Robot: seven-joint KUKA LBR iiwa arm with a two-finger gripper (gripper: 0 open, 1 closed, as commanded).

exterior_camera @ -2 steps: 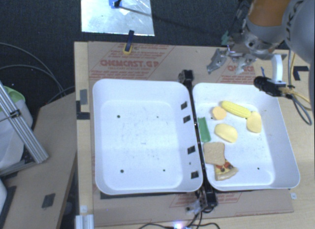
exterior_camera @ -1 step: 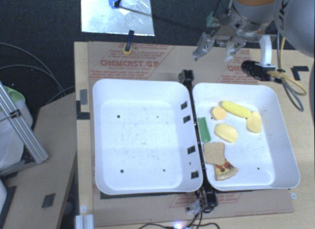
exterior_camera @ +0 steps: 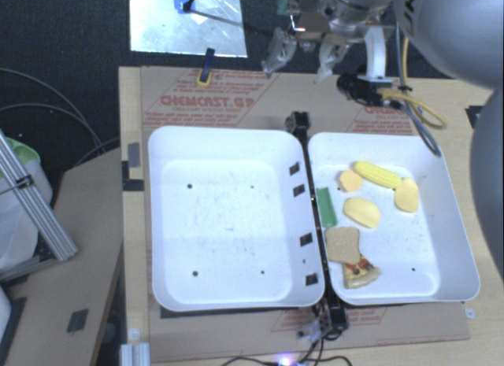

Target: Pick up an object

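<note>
- Nearest us, at the front edge of the bench (exterior_camera: 236, 333), we see a small clump of wires and a connector (exterior_camera: 319, 329) just below the seam where the two bins meet.
- We count two white bins: the left bin (exterior_camera: 220, 223) with bare floor, and the right bin (exterior_camera: 409, 270) holding all the items.
- We count six items in the right bin: a corn cob (exterior_camera: 378, 175) near the back, three yellow pieces (exterior_camera: 361, 212) grouped around it, a toast slice (exterior_camera: 343, 244) and a pizza slice (exterior_camera: 361, 273) toward the front left corner.
- The toast and pizza touch each other and lie close to the bin's left wall; the corn and the yellow pieces sit mid-bin, near one another but mostly apart.
- A green strip (exterior_camera: 325, 206) lies along the inner left wall of the right bin, beside the black clips on the seam.
- We see open floor in the right bin's front right part and along its right wall, so room there is free; the back wall is close behind the corn.
- The gripper (exterior_camera: 303, 56) hangs above the bench's back edge, behind both bins and well apart from the items.
- Its two fingers (exterior_camera: 276, 51) stand spread apart, with nothing between them.
- The grey arm (exterior_camera: 449, 18) fills the upper right corner, over the right bin's back corner.
- Behind the bench we see one shiny metal sheet (exterior_camera: 187, 9) on the dark floor.
</note>
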